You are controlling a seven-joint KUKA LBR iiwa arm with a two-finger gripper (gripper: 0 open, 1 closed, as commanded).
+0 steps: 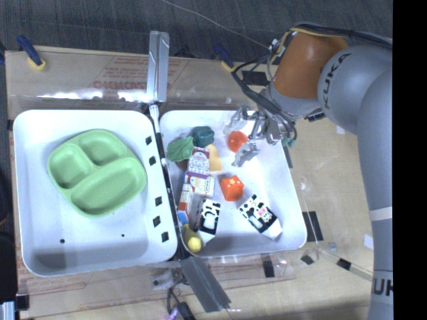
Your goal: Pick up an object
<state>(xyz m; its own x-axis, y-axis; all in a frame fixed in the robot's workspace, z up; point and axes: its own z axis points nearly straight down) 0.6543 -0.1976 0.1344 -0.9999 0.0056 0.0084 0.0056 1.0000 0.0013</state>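
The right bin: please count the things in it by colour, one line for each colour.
Orange: 2
Green: 2
Yellow: 2
Black-and-white: 2
Multicoloured packet: 1
Total: 9

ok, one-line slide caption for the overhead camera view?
KUKA gripper poised over the right bin beside an orange ball; green divided plate sits in the left bin.

The right bin's [293,199] right strip lies bare; toys crowd its left and middle, the cow carton [259,215] near-right.
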